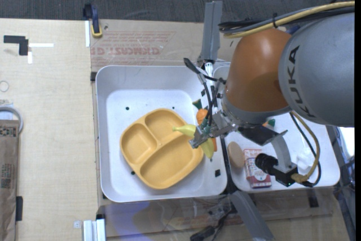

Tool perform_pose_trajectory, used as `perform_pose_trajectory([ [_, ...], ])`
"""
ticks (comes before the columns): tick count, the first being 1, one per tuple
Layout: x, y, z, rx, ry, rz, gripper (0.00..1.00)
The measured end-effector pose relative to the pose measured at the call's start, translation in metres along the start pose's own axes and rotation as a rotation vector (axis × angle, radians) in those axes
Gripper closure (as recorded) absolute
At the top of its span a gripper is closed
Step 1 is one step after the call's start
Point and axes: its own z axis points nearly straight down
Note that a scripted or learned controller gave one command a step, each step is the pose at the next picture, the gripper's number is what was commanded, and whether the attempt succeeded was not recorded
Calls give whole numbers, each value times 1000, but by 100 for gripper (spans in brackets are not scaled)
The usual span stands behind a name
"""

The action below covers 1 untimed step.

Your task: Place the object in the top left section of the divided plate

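Lettering "KUKA" ran in black down the grey arm [316, 65], beside its orange band [256, 73]. Mirrored red print on the desk [51, 121] above the bins was too blurred to read. A red and white carton [256, 169] lay in the right bin [324, 180]; its label could not be made out.

Item: banana [194, 135], yellow, lying over the right rim of the yellow divided plate [161, 149] in the left bin [146, 138]. Its long axis ran from upper left to lower right, one end over the plate's top section, the other past the rim.

The end effector [200, 135] sat at the banana's middle; whether it was spread or pinching the fruit could not be told. An orange object [201, 115] lay just above.
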Motion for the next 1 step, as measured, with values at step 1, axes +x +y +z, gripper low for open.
perform_pose_trajectory([
  [1,56,23,70,2,0,20,100],
])
